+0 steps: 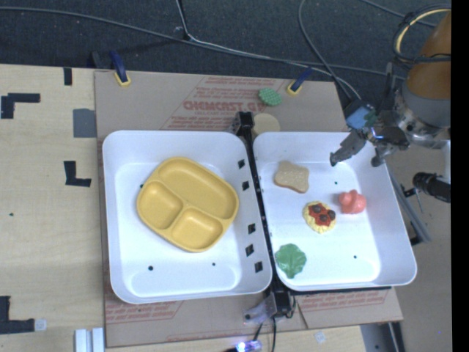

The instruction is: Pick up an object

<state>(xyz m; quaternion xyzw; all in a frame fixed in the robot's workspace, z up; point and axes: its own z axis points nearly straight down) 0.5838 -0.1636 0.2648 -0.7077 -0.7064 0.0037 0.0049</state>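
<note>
- Four small toy foods lie in the right-hand shallow white bin, and we take one of them as the thing to lift: a tan bread-slice-shaped piece, a pink lumpy piece, a yellow round piece with red topping and a green leafy piece.
- Our pincer hangs over the far right corner of that bin, its two dark fingers spread apart with nothing between them.
- The relation that counts: everything lies toward the camera from the pincer. The pink piece sits almost straight below it in the view, and nearest, we judge; the bread piece lies off to the view's left, its long axis running roughly left to right.
- The yellow piece sits just beside the pink one, so a descent there leaves little room on that side.
- The left-hand white bin holds a yellow three-compartment plastic tray, well apart from the pincer.
</note>
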